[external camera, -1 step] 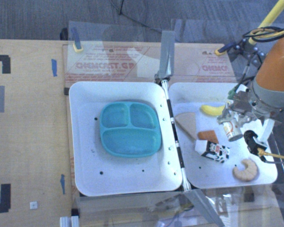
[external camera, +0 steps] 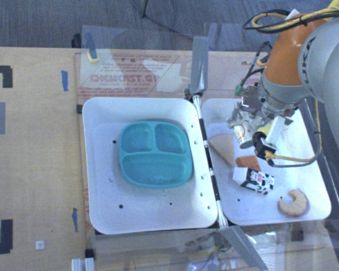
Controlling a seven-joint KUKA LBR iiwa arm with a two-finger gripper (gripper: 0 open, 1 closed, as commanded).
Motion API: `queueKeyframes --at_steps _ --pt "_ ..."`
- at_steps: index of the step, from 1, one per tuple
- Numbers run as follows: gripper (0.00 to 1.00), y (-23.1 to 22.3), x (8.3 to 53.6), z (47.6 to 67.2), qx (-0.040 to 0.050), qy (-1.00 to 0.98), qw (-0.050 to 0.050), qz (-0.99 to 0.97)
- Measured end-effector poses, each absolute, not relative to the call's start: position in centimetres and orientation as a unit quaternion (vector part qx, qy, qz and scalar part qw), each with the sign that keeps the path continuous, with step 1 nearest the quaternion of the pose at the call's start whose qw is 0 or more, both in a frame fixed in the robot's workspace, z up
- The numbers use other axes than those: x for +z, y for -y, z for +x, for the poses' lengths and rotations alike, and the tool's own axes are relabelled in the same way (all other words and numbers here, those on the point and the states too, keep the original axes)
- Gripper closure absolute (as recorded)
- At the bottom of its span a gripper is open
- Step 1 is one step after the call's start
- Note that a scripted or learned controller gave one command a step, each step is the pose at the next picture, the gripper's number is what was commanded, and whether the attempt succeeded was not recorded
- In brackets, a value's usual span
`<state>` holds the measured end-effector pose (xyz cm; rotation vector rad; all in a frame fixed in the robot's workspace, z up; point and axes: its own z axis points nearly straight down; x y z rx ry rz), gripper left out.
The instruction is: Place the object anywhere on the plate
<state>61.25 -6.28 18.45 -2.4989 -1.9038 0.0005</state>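
Observation:
A teal plate [external camera: 156, 154] with three compartments lies in the left bin [external camera: 101, 208], with nothing on it. My gripper [external camera: 244, 123] hangs over the upper left part of the right bin [external camera: 316, 202]. Just under it stands a small yellow and white bottle-like thing [external camera: 239, 134]; whether the gripper touches it is hidden by the wrist. Near it in the right bin lie a beige wedge [external camera: 221, 147], a small orange piece [external camera: 248, 162], a cow-patterned carton [external camera: 254, 180] and a tan croissant [external camera: 294, 203].
A ridge [external camera: 206, 162] divides the two bins. The arm with its orange band [external camera: 288, 55] and cables [external camera: 294, 160] covers the upper right. A clear sheet with red print [external camera: 130, 75] lies behind the left bin.

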Motion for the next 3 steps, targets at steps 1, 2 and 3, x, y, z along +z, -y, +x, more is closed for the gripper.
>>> queueKeyframes --at_steps 1,2,3 --pt "1.00 0.1 18.5 62.6 -0.0004 0.615 -0.001 -0.789" --pt "1.00 -5.7 18.4 60.4 0.0014 0.635 0.001 -0.773" --pt "0.00 -5.7 18.4 60.4 0.0013 0.635 0.001 -0.773"
